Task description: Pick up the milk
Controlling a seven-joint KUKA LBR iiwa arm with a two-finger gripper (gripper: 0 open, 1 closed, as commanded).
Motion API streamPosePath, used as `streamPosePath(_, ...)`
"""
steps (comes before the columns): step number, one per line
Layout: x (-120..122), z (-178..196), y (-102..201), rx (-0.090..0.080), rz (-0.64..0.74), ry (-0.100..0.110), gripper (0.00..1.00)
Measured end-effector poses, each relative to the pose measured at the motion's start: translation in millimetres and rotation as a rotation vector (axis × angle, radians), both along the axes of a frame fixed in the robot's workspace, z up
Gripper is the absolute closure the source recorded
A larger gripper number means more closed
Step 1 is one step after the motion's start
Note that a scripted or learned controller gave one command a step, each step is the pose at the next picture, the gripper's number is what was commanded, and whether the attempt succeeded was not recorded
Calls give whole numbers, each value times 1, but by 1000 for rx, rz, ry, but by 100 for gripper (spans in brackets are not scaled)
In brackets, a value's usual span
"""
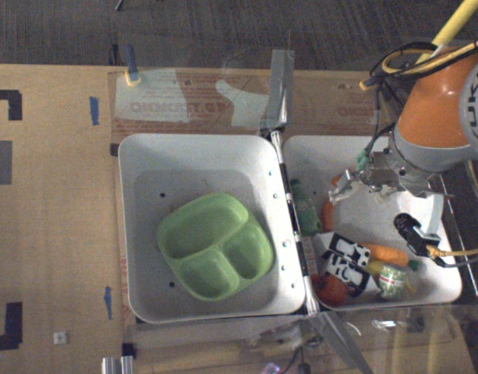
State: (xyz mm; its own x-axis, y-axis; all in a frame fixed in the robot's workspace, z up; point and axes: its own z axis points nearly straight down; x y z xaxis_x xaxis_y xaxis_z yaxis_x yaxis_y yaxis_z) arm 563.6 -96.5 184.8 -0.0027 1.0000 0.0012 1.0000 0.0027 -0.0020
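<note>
Nearest us, our milk [346, 262], a black-and-white patterned carton, lies in the right bin [449, 291] near its front rim, just beside an orange carrot [388, 253]. Our gripper [349, 184] hangs toward the back of that bin, so the milk sits forward of it. Its long axis looks slanted. Whether the gripper is spread or pressed together, we cannot tell.

black-and-white milk carton [346, 260] flat in right bin [449, 291]
</note>
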Motion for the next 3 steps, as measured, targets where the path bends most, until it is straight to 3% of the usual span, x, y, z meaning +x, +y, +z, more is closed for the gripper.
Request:
streamPosePath(1,-66,-60,-13,0,-119,-7,0)
streamPosePath(2,-71,-77,-2,-2,-116,-42,0)
streamPosePath(3,-65,-62,2,2,-110,-59,100)
